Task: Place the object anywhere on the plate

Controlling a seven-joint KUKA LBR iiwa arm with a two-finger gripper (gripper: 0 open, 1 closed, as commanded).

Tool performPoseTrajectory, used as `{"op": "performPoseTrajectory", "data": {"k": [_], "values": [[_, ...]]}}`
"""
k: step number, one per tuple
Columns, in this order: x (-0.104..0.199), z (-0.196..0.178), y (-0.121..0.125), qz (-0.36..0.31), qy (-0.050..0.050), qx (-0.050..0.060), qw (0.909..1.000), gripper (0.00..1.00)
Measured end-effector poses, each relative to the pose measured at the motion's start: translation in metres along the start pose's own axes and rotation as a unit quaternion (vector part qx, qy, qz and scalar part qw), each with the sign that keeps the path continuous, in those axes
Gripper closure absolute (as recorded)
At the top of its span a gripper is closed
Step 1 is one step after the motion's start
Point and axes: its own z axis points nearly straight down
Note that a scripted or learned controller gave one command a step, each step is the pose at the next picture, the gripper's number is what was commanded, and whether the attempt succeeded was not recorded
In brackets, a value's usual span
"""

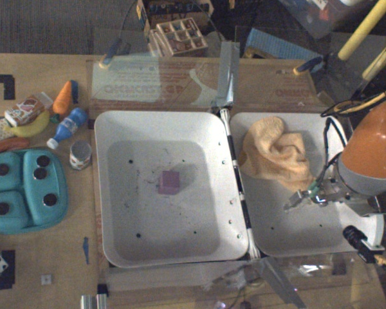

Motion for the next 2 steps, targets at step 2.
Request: {"op": "performPoseTrajectory", "data": {"k": [2], "values": [[0.0428, 0.0205, -0.0054, 0.240, -0.002, -0.004, 0.9709, 0.00]]}}
